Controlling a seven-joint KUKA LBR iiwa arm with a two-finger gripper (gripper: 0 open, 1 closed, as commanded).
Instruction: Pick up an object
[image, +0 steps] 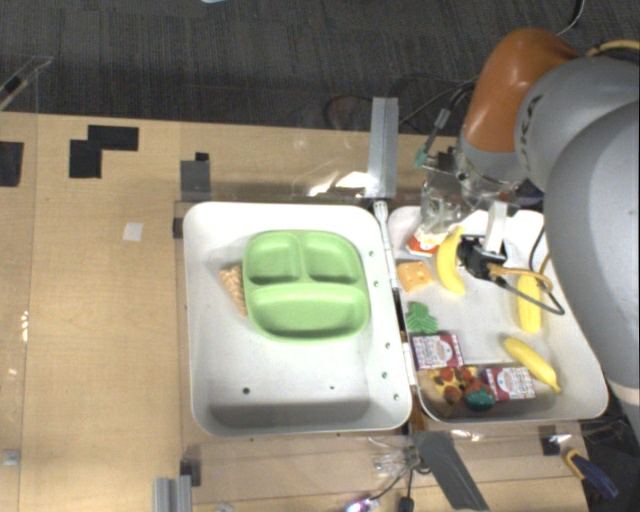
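Observation:
My gripper (440, 215) hangs low over the far left corner of the right bin (580, 395), just above a small red and white item (424, 241). Right beside it lies a yellow banana (450, 268). Two more bananas (527, 302) (533, 364) rest farther right and nearer the front. An orange square cracker (413, 275), a green toy piece (421, 318) and two small printed boxes (436, 350) (510, 382) lie along the bin's left and front. Nothing is visibly held.
The left bin (215, 400) holds a green divided plate (304, 282) with a tan waffle-like piece (232, 288) tucked under its left edge. A metal post (384, 150) stands between the bins at the back. The grey arm (590, 150) covers the right bin's far right side.

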